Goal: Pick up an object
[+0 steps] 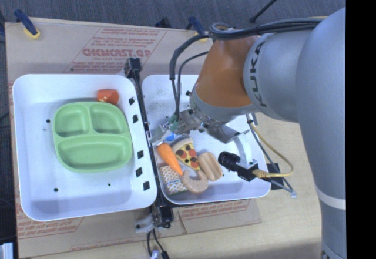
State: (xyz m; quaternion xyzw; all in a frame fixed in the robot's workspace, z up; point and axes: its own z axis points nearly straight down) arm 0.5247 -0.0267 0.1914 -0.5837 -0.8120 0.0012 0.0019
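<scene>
Where the arm comes in: from 3 o'clock; the grey arm (294, 70) with its orange band (226, 76) bends over the 12 o'clock half of the right bin (157, 96).
Camera view: a slanted look down on a counter (59, 46) topped with red-printed cardboard, with two white bins side by side on it.
End effector (178, 125): low inside the right bin, toward its 9 o'clock wall, with the wrist covering it from above; whether it is released, clenched or grasping anything, I cannot tell.
Things to pick: a heap of toy food in the 6 o'clock half of the right bin, just at 6 o'clock of the end effector.
Carrot (170, 160): orange, lying aslant, its thick end nearest the end effector.
Pizza slice (188, 152): just at 3 o'clock of the carrot, touching it.
Roll (210, 166): tan and oblong, at 3 o'clock of the pizza slice.
Waffle (170, 180): checked, at 6 o'clock of the carrot, against the bin's wall.
Ring (195, 182): pale and rounded, between the waffle and the roll.
Left bin (35, 152): at 9 o'clock of the right bin, their walls touching.
Plate (91, 152): green, with three compartments, flat in the middle of the left bin.
Red thing (107, 97): small and round, just past the plate's rim at 12 o'clock.
Clamps (26, 23): blue, on the counter's 12 o'clock edge.
</scene>
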